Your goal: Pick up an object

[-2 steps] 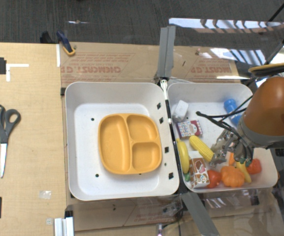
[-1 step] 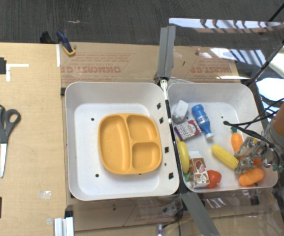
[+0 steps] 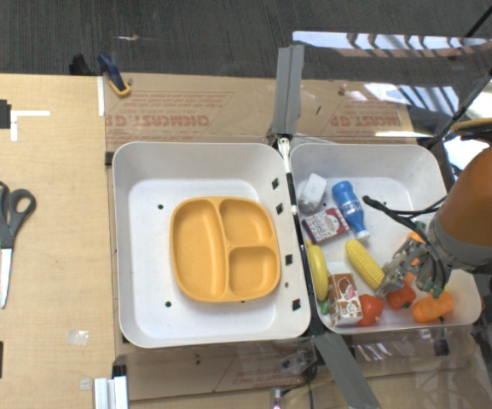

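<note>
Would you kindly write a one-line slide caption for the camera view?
KUKA arm's pincer low in the right bin among toy food beside the corn cob; yellow divided plate in the left bin.

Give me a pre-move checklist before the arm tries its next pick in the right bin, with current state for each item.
1. Gripper is over the right bin, low among the toys: ok.
2. Finger state readable: cannot tell, wrist and cables blur it.
3. Object already held: cannot tell; nothing plainly sits between the fingers.
4. Nearest targets identified: corn cob, red tomato, orange piece: ok.
5. Target stands apart from its neighbours: not ok, these lie crowded, close to the small carton.
6. Left bin contents out of the arm's way, yellow divided plate lies flat: ok.
</note>
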`<state>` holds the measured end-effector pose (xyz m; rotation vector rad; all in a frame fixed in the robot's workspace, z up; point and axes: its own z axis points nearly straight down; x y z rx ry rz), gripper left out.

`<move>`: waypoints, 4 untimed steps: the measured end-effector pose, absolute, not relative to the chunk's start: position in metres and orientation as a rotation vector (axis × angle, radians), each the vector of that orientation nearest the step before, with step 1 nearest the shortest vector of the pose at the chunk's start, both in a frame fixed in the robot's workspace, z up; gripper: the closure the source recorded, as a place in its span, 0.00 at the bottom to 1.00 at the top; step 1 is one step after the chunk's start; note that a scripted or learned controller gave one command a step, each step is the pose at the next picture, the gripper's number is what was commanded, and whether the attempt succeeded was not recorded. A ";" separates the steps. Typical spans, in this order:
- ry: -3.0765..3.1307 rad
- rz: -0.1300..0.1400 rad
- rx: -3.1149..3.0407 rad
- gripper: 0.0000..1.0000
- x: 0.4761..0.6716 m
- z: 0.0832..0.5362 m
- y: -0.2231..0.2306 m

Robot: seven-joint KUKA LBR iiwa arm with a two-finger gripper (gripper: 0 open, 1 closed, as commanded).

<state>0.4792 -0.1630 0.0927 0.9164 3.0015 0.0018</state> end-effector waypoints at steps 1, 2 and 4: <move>2.816 0.002 1.386 1.00 0.487 0.093 -0.108; 3.040 0.000 0.774 1.00 0.504 0.093 -0.155; 2.919 -0.001 1.161 1.00 0.478 0.259 -0.100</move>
